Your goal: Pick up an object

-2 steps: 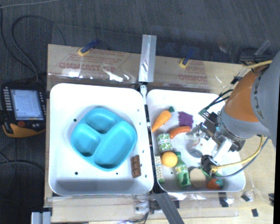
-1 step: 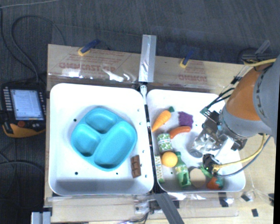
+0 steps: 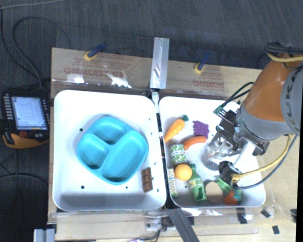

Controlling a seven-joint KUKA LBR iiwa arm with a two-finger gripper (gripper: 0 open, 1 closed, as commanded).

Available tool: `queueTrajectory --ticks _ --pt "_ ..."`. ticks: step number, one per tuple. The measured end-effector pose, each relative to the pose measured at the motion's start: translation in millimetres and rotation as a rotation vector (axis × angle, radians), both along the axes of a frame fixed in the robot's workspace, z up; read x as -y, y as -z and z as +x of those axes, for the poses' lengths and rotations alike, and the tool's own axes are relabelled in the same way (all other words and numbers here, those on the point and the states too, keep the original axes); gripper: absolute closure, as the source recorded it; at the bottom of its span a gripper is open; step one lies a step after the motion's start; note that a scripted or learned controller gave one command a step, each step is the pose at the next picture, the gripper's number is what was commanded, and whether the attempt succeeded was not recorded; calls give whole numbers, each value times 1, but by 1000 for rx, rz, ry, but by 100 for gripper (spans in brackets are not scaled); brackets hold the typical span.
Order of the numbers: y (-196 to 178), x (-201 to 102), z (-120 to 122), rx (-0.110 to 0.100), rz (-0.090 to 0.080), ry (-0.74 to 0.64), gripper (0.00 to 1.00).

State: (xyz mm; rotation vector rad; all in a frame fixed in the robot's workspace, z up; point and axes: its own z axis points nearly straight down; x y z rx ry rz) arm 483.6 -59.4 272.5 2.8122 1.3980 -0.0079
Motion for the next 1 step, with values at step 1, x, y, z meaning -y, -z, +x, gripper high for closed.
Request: queueTrajectory --ticks 1 --pt "-34 -51 27 1 1 -358 100"
